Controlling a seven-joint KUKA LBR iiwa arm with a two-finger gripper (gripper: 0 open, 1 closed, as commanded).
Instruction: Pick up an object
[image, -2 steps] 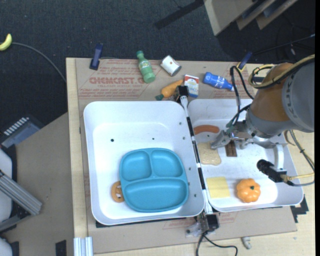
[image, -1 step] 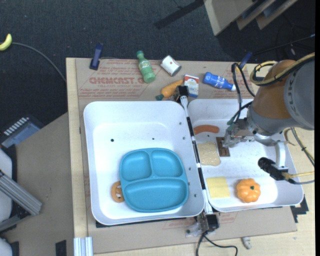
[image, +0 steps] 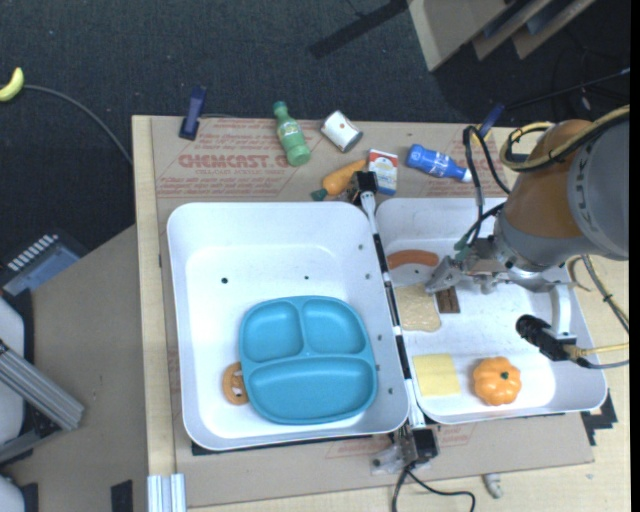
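Note:
My gripper (image: 452, 284) hangs low in the right bin (image: 570, 400), near its left middle. A small brown piece (image: 447, 300) shows right under the gripper, and I cannot tell whether it is held. A tan bread slice (image: 420, 313) lies just left of and below the gripper. A brown sausage (image: 412, 258) lies behind it, by the bin's far left wall. A yellow cheese square (image: 437, 375) and an orange pumpkin (image: 497, 381) rest near the front wall.
The left bin (image: 200, 240) holds a blue divided plate (image: 306, 358) with a pretzel (image: 235, 384) at its left edge. Behind the bins lie a green bottle (image: 293, 135), a white can (image: 341, 130), a carrot (image: 340, 180), a small carton (image: 382, 170) and a blue bottle (image: 437, 162).

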